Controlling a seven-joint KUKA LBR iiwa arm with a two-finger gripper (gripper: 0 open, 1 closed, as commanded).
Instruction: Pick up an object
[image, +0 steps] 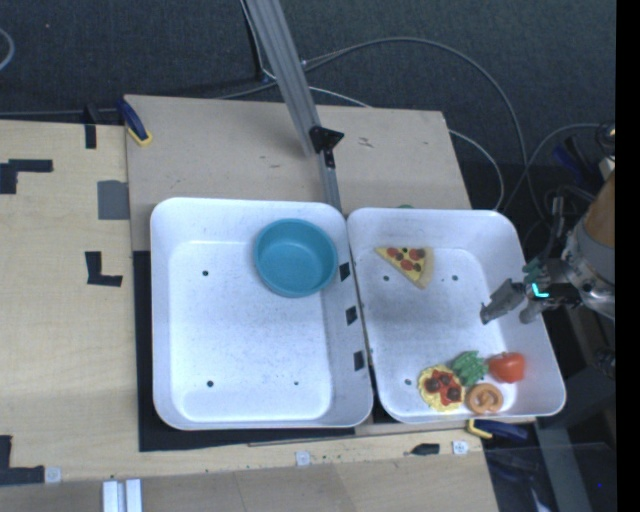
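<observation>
The right bin (400, 400) holds a pizza slice (405, 262) near its back and a cluster of toy food at its front right: a small round pizza (440, 387), a green leafy piece (468, 365), a red tomato (507, 366) and an orange ring (486, 398). A blue bowl (294, 257) sits at the back of the left bin (190, 400). My gripper (511, 301) hangs over the right bin's right side, above the tomato and behind it. Its two dark fingers are spread apart with nothing between them.
A metal pole (290, 80) slants from the top down to the seam between the bins. Cables (480, 130) lie behind the right bin. A yellow-and-blue clamp (135, 122) sits at the board's back left corner, another (495, 430) at the right bin's front edge.
</observation>
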